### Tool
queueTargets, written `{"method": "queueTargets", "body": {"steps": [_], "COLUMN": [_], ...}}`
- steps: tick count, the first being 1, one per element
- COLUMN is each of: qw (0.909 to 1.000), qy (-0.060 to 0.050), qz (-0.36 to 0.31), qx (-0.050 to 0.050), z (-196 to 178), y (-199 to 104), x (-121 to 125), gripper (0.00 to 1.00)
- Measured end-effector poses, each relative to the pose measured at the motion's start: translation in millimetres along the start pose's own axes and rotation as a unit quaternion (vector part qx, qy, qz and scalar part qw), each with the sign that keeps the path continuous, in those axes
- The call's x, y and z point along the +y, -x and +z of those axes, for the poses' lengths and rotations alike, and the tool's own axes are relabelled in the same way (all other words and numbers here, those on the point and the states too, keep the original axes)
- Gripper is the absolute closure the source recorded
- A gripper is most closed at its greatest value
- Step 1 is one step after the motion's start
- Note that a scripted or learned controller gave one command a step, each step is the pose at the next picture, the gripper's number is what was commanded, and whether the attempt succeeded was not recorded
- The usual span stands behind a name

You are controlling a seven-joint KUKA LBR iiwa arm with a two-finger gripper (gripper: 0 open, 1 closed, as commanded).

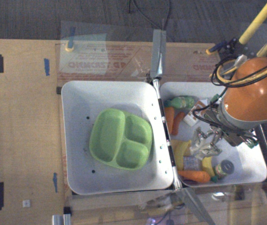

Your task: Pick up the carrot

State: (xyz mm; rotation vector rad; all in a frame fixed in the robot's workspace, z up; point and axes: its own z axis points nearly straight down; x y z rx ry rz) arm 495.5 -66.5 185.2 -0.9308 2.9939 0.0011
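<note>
In the right bin (257, 165), an orange carrot (170, 118) lies along the left wall, its end by a green leafy piece (181, 101). A second orange, carrot-like piece (195, 176) lies against the bin's front wall. My gripper (205, 143) hangs over the middle of the right bin, below the arm's orange band (255, 90). It is to the right of the first carrot and above the second one. Nothing orange shows in the gripper.
A green divided plate (121, 138) sits in the left bin (77, 102). The right bin also holds yellow pieces (182, 149), a small round can (225, 167), a reddish piece (178, 123) and a white packet (190, 118). Cables (227, 74) loop by the arm.
</note>
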Motion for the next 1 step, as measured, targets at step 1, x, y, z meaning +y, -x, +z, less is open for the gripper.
{"method": "queueTargets", "body": {"steps": [1], "qw": [0.9994], "qy": [0.0], "qz": [-0.034], "qx": [0.001], "z": [0.1], "y": [9.4], "x": [13.9], "gripper": [1.0]}}
